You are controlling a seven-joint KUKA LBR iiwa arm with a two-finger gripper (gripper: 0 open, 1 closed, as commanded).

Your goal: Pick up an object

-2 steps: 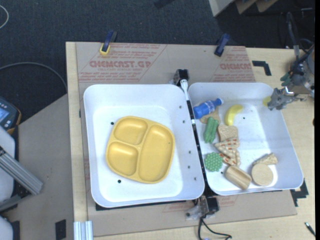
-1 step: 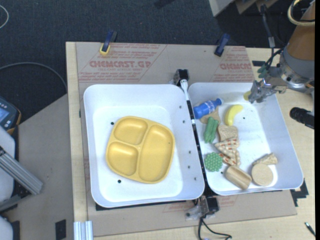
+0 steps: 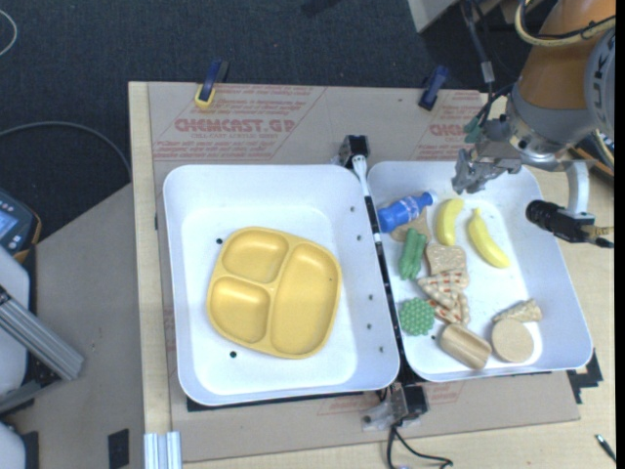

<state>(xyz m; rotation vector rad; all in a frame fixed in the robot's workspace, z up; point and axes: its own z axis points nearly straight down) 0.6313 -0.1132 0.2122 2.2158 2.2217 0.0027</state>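
Bread slice and roll are lying well below the gripper. Finger state: can't tell, nothing seen between them. Approach step prob; next it's needing a drop onto the bananas just under.

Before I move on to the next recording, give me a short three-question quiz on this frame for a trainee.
1. True or false: the yellow divided plate lies in the right bin.
2. Multiple choice: which thing lies nearest the gripper?
A. the green netted ball
B. the round tan disc
C. the smaller banana
3. Fill in: the blue bottle lies beside the divider between the bins, in the ______ bin.

Key
1. False; it lies in the left bin.
2. C; the gripper hovers over the far end of the right bin, near both bananas.
3. right
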